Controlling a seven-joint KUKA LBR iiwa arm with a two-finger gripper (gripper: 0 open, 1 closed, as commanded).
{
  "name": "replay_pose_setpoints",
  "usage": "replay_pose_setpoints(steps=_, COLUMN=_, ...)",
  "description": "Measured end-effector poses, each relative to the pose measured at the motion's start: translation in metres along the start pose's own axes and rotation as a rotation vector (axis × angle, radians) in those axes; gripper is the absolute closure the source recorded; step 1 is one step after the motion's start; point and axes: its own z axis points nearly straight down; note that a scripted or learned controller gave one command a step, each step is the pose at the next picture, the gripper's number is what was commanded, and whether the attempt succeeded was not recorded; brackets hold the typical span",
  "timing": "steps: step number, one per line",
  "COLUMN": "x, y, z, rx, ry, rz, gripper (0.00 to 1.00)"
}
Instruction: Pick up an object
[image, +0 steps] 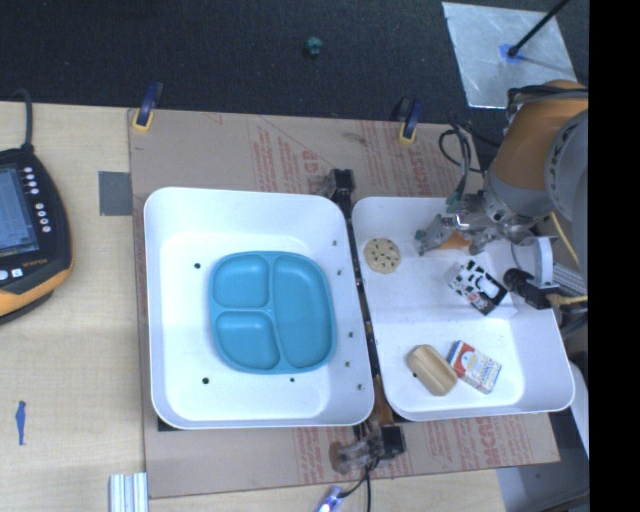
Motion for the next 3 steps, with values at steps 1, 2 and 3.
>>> replay_pose_setpoints(steps=1, x=-0.007, y=0.0, z=0.0, rx=-0.003, ry=-0.001, rz=0.001, gripper=0.0)
replay_pose_setpoints(steps=2, x=0.009, y=0.0, z=0.0, rx=0.0, ry=0.0, rz=-0.001, gripper=0.0)
replay_pose_setpoints(steps=3, x=-0.002, y=0.001, z=0.0, rx=-0.004, ry=0.0, rz=0.001, gripper=0.0)
